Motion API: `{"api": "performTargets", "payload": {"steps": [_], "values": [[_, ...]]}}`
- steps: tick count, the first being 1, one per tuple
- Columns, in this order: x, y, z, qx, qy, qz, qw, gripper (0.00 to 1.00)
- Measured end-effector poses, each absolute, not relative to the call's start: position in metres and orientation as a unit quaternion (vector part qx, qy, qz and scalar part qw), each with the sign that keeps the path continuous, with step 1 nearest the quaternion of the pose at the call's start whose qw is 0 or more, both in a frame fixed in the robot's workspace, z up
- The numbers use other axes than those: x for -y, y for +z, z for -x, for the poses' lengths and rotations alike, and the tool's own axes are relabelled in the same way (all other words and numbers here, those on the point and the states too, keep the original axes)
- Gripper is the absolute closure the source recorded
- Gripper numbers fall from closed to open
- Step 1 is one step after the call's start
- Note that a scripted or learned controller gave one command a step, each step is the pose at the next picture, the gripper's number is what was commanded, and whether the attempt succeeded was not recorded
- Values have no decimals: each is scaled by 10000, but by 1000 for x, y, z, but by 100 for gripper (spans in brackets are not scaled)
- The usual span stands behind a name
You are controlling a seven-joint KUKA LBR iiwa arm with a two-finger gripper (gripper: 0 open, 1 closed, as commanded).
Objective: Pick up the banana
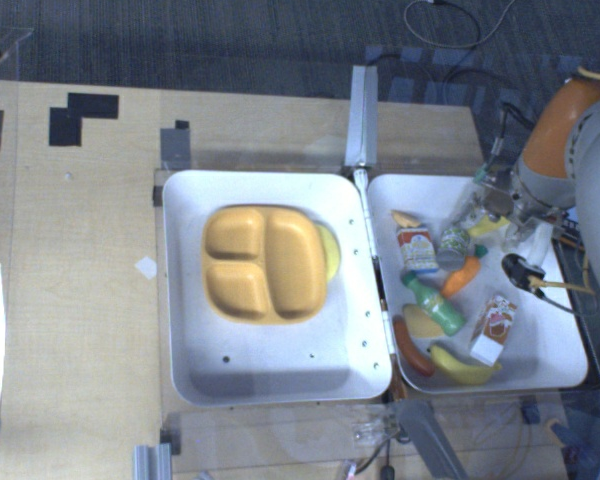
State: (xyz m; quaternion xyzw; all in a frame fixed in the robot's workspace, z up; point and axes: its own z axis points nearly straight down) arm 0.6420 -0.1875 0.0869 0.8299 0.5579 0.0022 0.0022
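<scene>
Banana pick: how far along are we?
Nothing looks done yet: the curved yellow banana lies on the floor of the right shallow white bin, near its front edge, beside a red sausage-shaped toy. In hand: the hand sits over the bin's far end, away from the banana. Left: reach, grasp and lift.

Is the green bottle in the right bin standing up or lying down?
Lying down. The green bottle rests on its side on the floor of the right bin, slanting from upper left to lower right, above the banana.
</scene>
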Motion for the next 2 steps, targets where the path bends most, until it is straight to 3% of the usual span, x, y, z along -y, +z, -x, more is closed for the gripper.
{"api": "performTargets", "payload": {"steps": [1,2], "values": [[186,100,-645,-5616,48,-8274,47,100],[131,217,-666,-5494,28,-8356,26,100]]}}
